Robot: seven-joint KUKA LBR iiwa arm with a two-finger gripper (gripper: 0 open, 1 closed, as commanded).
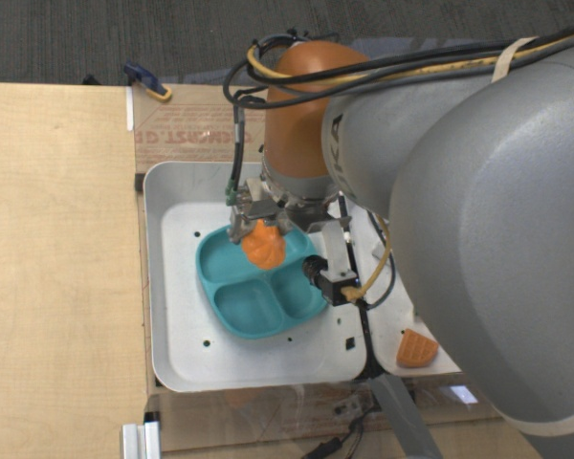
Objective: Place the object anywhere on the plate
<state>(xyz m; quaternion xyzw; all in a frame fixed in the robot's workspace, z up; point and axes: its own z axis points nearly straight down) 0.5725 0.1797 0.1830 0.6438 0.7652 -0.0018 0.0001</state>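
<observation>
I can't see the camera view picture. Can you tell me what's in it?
A grey robot arm's end effector hangs over a teal divided plate with an orange object right below it. The plate sits in a white bin; another orange piece lies to the right.

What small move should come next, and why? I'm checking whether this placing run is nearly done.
Probably open and lift straight up. The orange object sits at the gripper, directly above the teal divided plate inside the left white bin. It already overlaps the plate's upper compartment, so releasing there should land it on the plate, though its exact height is hard to judge.
</observation>
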